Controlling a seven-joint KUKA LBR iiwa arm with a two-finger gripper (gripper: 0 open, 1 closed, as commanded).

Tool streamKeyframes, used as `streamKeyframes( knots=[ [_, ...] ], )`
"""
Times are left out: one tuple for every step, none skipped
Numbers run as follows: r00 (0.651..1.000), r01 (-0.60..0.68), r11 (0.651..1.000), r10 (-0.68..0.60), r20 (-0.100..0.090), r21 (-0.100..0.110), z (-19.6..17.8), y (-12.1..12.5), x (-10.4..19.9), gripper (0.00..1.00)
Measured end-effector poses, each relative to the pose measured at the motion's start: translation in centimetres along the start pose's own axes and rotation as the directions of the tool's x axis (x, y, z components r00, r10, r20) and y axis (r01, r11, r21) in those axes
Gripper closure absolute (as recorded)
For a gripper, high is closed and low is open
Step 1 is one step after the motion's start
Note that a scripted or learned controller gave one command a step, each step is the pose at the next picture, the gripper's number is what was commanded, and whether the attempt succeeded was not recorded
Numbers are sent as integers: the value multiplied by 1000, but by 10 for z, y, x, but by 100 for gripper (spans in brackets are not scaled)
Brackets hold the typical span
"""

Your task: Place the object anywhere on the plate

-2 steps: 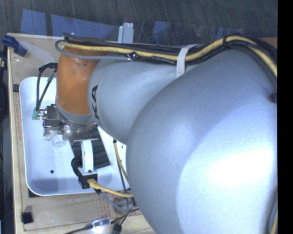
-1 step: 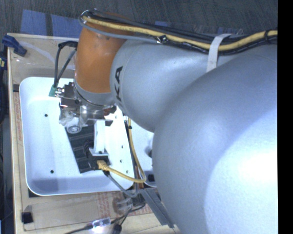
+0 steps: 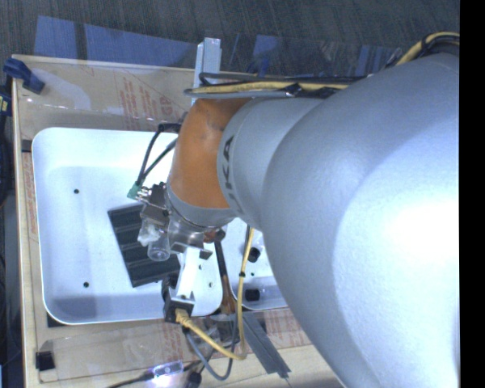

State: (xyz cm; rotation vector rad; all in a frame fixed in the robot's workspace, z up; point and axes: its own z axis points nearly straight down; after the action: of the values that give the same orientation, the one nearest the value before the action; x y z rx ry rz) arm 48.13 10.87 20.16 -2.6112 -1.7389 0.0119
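This looks like a robotics lab. A big grey robot arm (image 3: 347,217) with loose yellow cables (image 3: 307,86) reaches over a wooden bench (image 3: 105,95) holding a white bin (image 3: 56,184), on grey carpet (image 3: 105,2).

Right bin (image 3: 263,285) almost wholly hidden behind the grey arm (image 3: 364,217). Pincer's tip lost beneath the wrist (image 3: 196,208). Dark ribbed slab (image 3: 133,245) in the left bin (image 3: 65,176) partly covered by it. Table (image 3: 97,95) cut off below.
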Motion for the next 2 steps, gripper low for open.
streamKeyframes(
  knots=[
    [925, 380, 925, -380, 0, -7, -45, 27, -20, 100],
    [972, 235, 972, -235, -2, -8, -45, -22, 39, 100]
  ],
)
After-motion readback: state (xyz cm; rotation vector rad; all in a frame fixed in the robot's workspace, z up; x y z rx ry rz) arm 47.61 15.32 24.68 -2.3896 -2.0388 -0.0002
